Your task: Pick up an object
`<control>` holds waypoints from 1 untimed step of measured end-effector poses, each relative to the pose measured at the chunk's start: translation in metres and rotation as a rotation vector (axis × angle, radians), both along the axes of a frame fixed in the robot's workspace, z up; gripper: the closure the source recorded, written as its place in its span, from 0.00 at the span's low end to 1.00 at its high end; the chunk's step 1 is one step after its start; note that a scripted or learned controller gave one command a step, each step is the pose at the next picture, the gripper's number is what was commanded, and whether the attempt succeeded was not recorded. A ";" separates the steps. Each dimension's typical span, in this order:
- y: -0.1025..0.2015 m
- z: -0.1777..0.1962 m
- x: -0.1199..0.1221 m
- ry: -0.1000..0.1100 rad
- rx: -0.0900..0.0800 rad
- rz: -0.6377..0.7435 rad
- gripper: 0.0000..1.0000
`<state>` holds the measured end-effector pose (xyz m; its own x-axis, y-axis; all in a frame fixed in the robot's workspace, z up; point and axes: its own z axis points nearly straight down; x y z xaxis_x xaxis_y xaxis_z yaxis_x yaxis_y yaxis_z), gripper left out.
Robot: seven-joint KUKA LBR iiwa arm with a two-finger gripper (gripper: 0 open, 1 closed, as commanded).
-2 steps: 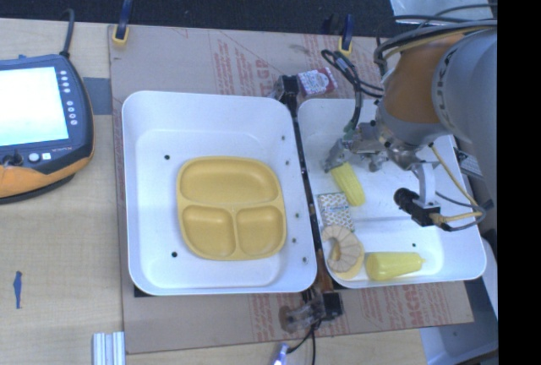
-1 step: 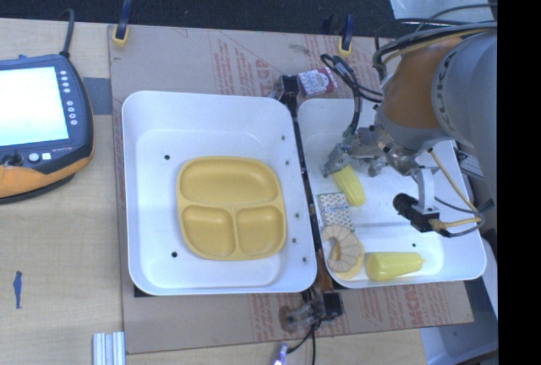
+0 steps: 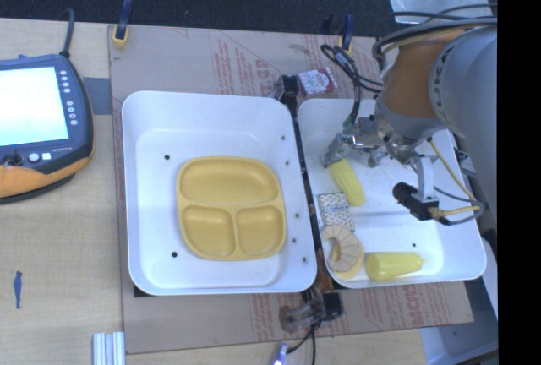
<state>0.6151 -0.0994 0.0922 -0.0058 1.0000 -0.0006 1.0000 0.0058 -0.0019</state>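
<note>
Overhead, pincer (image 3: 355, 144), finger state unreadable, near right bin's (image 3: 456, 262) back rim, just above corn cob (image 3: 347, 182).

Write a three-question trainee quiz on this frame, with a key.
1. True or false: the yellow divided plate lies in the left bin.
2. Which item lies nearest the gripper? A) corn cob B) yellow block C) round pastry
3. Name what rests on the bench left of the bins.

Key: 1 true; 2 A; 3 the teach pendant.
</note>
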 end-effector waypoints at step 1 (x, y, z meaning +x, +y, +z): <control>0.006 -0.001 -0.012 0.004 -0.001 -0.001 0.00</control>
<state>0.6029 -0.0937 0.0916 -0.0050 1.0000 -0.0015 1.0000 0.0050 -0.0056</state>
